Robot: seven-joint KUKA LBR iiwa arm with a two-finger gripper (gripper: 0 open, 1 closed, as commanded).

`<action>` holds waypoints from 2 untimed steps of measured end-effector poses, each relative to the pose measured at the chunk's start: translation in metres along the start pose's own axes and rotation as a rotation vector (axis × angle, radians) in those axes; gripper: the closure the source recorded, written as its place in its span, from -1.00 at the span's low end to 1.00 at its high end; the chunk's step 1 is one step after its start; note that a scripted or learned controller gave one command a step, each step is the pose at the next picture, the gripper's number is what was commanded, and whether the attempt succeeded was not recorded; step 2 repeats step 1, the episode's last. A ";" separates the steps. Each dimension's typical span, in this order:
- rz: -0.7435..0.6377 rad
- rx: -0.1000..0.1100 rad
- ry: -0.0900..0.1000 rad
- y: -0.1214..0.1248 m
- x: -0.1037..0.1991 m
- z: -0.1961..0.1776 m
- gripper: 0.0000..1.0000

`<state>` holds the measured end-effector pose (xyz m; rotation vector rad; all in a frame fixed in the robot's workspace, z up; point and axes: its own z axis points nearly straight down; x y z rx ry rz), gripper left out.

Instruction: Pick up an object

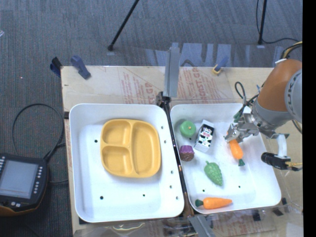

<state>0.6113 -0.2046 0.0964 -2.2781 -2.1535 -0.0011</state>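
My gripper (236,135) hangs over the right part of the right bin (261,191), reaching in from the right. Directly below it and touching its tip lies a small orange carrot (237,151) with a green stem end pointing to the front. A second, larger carrot (215,202) lies near the bin's front edge. A green bumpy fruit (213,173) sits mid-bin. A green apple (187,128), a black-and-white milk carton (205,136) and a purple round toy (186,153) crowd the bin's left side.
The left bin (84,191) holds a yellow divided plate (131,147). A grey post (171,78) rises behind the seam between the bins. A black fitting on a cable (275,159) sticks out at the right bin's right rim.
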 end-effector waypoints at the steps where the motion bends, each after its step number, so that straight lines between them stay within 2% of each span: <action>1: -0.011 -0.015 -0.006 0.032 0.033 -0.129 1.00; 2: -0.011 -0.015 -0.006 0.032 0.033 -0.129 1.00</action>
